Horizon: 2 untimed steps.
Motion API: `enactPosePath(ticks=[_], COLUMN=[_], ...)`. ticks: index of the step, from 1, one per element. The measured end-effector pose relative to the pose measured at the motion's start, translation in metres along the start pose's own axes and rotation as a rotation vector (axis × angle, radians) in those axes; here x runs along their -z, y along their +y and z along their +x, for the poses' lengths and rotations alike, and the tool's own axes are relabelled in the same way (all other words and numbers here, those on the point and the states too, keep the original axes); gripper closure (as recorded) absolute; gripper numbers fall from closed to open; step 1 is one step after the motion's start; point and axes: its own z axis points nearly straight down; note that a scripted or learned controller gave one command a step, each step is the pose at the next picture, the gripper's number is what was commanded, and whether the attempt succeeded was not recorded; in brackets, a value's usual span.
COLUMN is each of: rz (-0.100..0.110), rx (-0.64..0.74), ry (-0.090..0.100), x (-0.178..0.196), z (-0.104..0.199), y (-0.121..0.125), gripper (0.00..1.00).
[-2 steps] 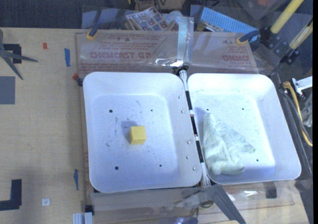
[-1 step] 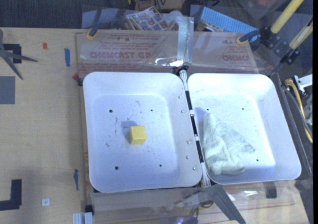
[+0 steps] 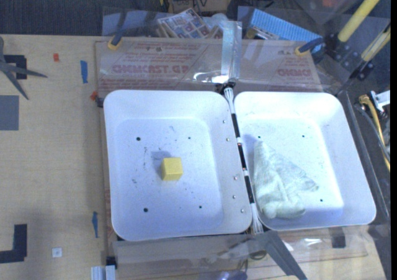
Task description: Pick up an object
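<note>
A small yellow block (image 3: 172, 168) lies near the middle of the left white bin (image 3: 124, 111). A crumpled white cloth (image 3: 279, 182) lies in the right white bin (image 3: 322, 117), against its near left side.
A clear plastic sheet (image 3: 211, 61) with red lettering stands behind both bins. The wooden bench (image 3: 49, 148) stretches out to the left, with blue tape marks and black brackets. Clutter and a yellow bar (image 3: 366, 2) lie beyond the bench at the back right.
</note>
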Motion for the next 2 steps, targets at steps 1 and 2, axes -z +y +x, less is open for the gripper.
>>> enactPosePath(ticks=[1, 2], rz=[-0.001, -0.002], rx=[-0.001, -0.002], ry=[-0.001, -0.001], x=[0.0096, 0.0193], z=[-0.0001, -0.0003], y=[0.001, 0.0023], gripper=[1.0, 1.0])
